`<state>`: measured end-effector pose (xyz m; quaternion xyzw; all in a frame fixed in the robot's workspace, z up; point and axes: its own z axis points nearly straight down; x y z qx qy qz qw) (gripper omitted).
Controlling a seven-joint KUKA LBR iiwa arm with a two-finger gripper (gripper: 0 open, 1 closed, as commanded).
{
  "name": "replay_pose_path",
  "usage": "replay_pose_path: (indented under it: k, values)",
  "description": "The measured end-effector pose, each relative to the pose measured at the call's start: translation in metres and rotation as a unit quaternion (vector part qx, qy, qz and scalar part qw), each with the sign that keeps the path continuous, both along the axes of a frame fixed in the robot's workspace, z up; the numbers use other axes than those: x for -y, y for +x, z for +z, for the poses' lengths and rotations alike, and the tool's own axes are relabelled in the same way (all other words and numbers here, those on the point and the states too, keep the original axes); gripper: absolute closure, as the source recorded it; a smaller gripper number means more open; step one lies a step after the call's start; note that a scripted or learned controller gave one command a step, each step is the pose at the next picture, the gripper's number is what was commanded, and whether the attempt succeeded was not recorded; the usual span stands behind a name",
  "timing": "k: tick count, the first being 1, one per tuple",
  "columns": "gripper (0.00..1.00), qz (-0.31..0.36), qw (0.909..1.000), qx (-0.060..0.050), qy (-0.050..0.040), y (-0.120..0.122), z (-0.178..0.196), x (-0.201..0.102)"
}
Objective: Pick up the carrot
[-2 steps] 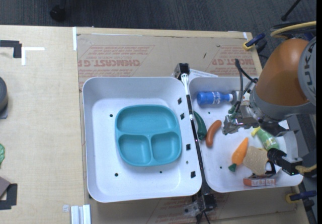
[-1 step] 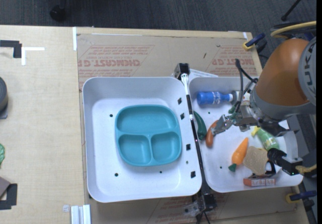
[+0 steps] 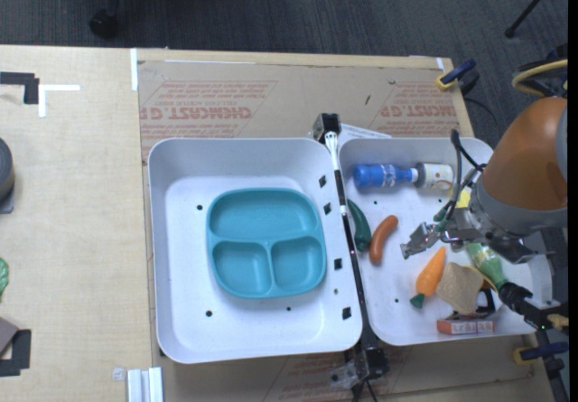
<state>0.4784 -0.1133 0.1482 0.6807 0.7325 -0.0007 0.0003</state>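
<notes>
Carrot (image 3: 432,272) lay tilted in the right bin (image 3: 397,323), leafy end toward the near rim, orange body angled up toward the hand (image 3: 423,238). Hand hovered just above and left of the carrot's upper end; whether its fingers were spread or pressed together could not be told, possibly touching nothing. A sausage (image 3: 383,238) lay just left. A blue bottle (image 3: 388,176) rested farther back. Left bin (image 3: 181,319) held a teal divided tray (image 3: 266,242).
</notes>
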Motion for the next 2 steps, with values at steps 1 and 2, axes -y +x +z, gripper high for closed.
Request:
replay_pose_path:
  k: [1, 2]
  values:
    - [0.00, 0.077, 0.9970, 0.000, 0.0007, -0.0002, -0.0568, 0.0493]
    - [1.00, 0.075, 0.9972, 0.001, 0.0027, 0.0016, -0.0482, 0.0478]
